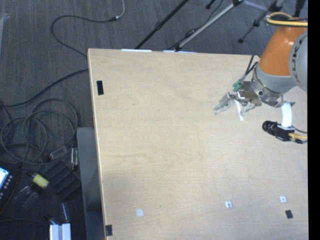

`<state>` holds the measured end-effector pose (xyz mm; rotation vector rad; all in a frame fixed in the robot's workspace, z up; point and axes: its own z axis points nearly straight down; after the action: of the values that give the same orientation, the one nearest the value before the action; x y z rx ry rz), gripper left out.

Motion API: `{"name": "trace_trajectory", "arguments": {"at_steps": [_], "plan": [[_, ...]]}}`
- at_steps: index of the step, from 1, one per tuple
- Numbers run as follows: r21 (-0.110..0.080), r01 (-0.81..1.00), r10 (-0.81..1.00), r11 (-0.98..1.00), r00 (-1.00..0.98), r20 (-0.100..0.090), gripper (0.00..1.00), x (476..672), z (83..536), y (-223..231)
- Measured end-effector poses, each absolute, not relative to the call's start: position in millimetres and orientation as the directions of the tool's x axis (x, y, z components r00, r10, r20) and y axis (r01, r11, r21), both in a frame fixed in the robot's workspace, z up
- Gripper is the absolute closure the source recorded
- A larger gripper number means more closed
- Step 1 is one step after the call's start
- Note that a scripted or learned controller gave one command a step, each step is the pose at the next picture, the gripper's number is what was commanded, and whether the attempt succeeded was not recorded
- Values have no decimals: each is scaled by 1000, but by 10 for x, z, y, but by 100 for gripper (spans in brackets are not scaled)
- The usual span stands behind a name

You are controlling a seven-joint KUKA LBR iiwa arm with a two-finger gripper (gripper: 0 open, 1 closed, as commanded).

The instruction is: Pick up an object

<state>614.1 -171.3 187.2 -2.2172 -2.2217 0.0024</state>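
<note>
Wide pale wooden bench top (pixel 190 149) across the middle and right of the frame, bare over nearly all its face. Dark carpet (pixel 45 44) round it at left and top, strewn with looped cables (pixel 30 134) at left and crossed by tripod legs (pixel 220 11) at upper right. Grey arm (pixel 280 49) with its orange band reaching in at upper right, wrist tipped down toward the wood. Gripper (pixel 228 113) hanging over the upper right part of the board, claw spread wide, nothing between the two fingers. Target for the pick unclear. Only candidates are small marks lying flat on the wood: a black tab (pixel 99 87) near the upper left edge, well apart from the gripper; a black chip (pixel 288 214) at lower right; tiny white squares (pixel 228 204) along the lower part of the board. All too small to name with any confidence. Judged feather-light, thin and stiff, quite possibly stuck down like labels. Hardly any height to pinch from above. Best bet for the black chip, as the nearer dark piece: straddle its short side, fingertips right down on the wood, slow close. Fair risk of sliding or flipping it instead of lifting, or of closing on nothing at all.
</note>
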Motion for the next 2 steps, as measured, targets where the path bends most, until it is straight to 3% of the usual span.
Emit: {"name": "trace_trajectory", "arguments": {"at_steps": [1,2], "plan": [[-4,994,994,110,-110,-2,0,6416,827,-2245],[-1,988,988,154,-154,-3,0,6683,837,-1799]]}}
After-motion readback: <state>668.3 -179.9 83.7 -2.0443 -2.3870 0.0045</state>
